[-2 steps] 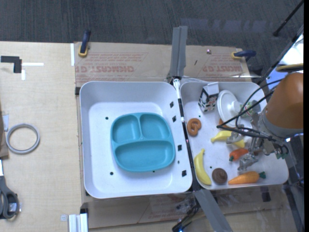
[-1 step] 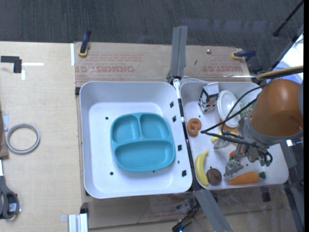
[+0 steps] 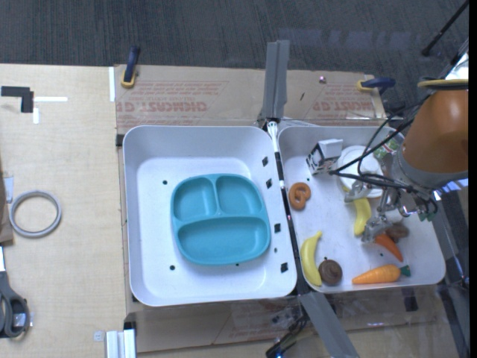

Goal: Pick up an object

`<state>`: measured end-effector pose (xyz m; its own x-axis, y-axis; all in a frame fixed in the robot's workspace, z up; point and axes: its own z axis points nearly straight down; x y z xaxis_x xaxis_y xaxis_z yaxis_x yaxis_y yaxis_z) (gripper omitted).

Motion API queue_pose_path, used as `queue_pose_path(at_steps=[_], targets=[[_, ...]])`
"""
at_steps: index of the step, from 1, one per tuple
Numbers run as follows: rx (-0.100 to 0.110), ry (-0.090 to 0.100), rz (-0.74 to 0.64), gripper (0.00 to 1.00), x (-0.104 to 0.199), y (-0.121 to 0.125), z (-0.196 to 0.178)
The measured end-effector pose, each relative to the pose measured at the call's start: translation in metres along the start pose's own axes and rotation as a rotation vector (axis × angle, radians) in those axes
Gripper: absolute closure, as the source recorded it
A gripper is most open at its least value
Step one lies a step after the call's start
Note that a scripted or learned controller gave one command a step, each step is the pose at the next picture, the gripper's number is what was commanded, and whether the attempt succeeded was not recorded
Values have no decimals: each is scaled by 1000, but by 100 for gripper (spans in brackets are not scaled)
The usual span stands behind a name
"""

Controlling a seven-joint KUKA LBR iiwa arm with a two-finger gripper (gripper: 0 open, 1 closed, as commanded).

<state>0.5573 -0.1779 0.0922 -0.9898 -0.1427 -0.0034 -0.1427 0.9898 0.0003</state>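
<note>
The right bin (image 3: 328,222) holds several toy foods. A small glazed donut (image 3: 299,195) lies near its left wall. Along the front lie a yellow banana (image 3: 311,257), a dark brown round piece (image 3: 330,271) and an orange carrot (image 3: 380,274). A shorter yellow banana (image 3: 362,216), a second small carrot (image 3: 388,247) and a brown piece (image 3: 398,231) sit together at mid right. My gripper (image 3: 384,216) hangs low over that cluster, just right of the short banana. Cables and the wrist hide its tips.
A blue divided plate (image 3: 221,218) lies in the left bin (image 3: 149,200). A white boxy item (image 3: 326,155) and a white bowl (image 3: 355,159) sit at the back of the right bin. A tape roll (image 3: 33,213) and scissors (image 3: 11,313) rest on the bench at left.
</note>
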Motion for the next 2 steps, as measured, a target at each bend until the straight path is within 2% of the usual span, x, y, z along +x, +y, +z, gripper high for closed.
queue_pose_path(at_steps=[1, 2], targets=[[0, -5, 2, 100, -2, 0, -10], [1, -1, 87, 100, -20, 32, -116]])
